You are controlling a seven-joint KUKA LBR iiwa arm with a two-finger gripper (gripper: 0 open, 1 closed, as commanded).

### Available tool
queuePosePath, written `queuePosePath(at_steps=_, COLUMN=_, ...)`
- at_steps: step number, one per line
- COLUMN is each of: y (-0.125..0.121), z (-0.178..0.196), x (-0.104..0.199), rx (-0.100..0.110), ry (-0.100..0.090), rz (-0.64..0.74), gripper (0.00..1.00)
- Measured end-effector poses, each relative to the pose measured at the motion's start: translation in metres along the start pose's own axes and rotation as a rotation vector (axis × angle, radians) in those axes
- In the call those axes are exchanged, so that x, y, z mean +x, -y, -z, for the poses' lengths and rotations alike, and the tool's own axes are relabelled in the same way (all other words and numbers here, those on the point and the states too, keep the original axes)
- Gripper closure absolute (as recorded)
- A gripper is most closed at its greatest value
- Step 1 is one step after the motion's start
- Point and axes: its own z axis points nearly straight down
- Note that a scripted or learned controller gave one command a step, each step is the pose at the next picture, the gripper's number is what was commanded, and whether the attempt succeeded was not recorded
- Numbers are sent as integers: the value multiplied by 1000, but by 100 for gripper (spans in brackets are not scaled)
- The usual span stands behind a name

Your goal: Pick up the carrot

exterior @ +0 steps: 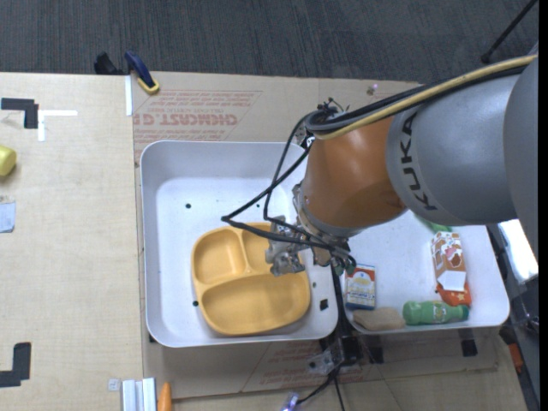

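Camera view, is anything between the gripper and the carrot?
Cannot tell: I can't pick out the carrot. The gripper hangs over the yellow plate in the left bin, and the arm covers the bins' inner edges.

From my console I see a dark grey carpeted floor [282, 20] running across twelve o'clock. Below it lies a pale wooden bench top [68, 255], filling nine o'clock. A brown cardboard sheet [201, 114] with mirrored red lettering lies flat on the bench toward eleven o'clock. A blue-and-yellow clamp [141, 71] sits at the bench's far edge, near eleven. Black corner marks [21, 110] show at ten and at seven o'clock. Lighting is even, with soft shadows.
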Motion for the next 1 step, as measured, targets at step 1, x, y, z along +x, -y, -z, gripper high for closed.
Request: queuePosePath(at_steps=1, y=6, z=-49, x=-14, rx=-14, ry=-54, rz=121, gripper=100)
